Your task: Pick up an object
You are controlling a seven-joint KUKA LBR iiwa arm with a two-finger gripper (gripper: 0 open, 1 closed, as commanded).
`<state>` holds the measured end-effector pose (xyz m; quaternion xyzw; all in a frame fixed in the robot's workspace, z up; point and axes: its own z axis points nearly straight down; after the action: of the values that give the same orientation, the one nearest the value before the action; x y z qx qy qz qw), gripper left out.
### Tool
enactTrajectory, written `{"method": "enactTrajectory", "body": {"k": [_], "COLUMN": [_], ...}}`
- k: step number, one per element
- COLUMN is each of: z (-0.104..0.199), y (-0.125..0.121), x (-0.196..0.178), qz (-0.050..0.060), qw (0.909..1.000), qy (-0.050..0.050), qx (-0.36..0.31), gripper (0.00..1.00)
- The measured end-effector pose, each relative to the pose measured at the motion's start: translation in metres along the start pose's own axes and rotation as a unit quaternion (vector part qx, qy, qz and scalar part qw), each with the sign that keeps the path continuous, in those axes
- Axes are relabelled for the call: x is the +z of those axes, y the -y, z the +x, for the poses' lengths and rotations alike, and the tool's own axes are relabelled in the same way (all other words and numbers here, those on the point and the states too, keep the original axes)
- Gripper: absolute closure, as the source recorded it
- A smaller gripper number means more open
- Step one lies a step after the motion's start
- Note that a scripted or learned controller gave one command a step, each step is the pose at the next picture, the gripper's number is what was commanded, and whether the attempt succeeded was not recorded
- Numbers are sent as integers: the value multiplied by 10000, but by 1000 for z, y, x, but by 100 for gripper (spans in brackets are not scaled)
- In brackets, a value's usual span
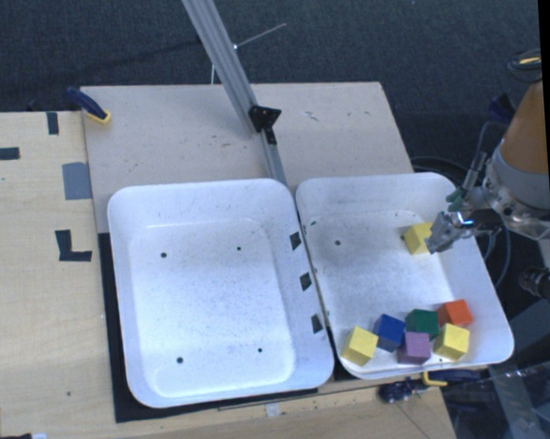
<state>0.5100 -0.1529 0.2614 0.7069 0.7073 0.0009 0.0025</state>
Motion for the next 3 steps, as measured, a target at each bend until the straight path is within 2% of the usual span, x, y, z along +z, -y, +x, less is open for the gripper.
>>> {"method": "enactTrajectory", "body": {"k": [1,2,3], "z": [60,115,172], "y": [-4,10,14], "x": [0,6,23], "qz": [24,36,43], "qw": [10000,10000,10000], "qy": [-19,-19,-21], "qx": [-30,-29,-32], "gripper": [100,100,100]}}
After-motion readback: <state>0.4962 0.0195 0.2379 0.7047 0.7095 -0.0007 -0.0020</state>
